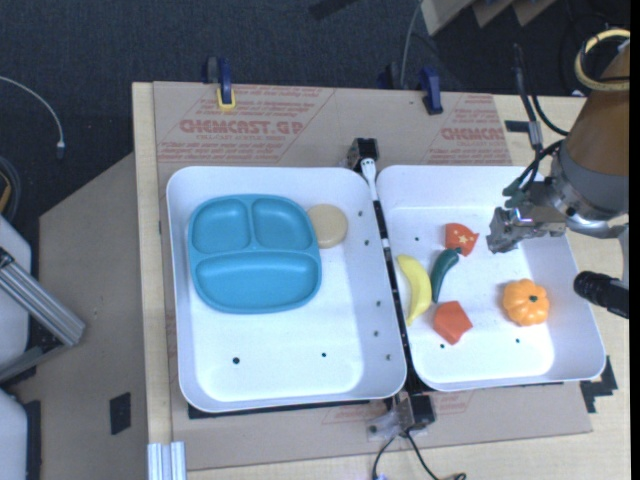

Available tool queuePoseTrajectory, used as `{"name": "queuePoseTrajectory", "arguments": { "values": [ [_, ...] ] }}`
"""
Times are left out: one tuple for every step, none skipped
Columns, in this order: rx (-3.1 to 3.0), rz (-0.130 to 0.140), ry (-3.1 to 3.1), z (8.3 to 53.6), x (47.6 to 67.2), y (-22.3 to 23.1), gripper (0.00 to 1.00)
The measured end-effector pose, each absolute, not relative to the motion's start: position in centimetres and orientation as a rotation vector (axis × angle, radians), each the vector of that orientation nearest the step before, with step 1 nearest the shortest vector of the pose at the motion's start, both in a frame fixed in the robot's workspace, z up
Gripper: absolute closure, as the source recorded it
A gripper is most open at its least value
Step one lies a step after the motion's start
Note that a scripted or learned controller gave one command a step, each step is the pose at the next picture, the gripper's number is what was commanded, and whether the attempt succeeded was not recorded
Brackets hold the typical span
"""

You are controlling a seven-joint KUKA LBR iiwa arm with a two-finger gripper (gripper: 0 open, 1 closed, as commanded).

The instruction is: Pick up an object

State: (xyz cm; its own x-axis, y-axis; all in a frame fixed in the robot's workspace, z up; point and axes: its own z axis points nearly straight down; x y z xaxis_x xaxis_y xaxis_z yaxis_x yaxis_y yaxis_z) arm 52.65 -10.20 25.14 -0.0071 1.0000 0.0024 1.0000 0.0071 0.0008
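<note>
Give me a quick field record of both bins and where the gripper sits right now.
left bin: blue divided plate, beige round piece touching the plate's right edge
right bin: banana, green pepper, small red-orange piece, red block, orange pumpkin
gripper: over the right bin's upper right, just right of the small red-orange piece
held object: none seen between the fingers

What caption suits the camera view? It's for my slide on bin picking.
Gripper hovers in the right bin near a small red piece; blue tray sits in the left bin.
</note>
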Motion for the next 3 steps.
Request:
{"name": "queuePoseTrajectory", "arguments": {
  "values": [
    [-2.212, -0.001, -2.226, 23.6, 54.3, -5.0, 1.0],
    [-2.213, -0.002, -2.227, 22.4, 55.8, 0.4, 1.0],
    [-2.215, -0.004, -2.227, 22.4, 56.8, 4.8, 1.0]
  ]
}}
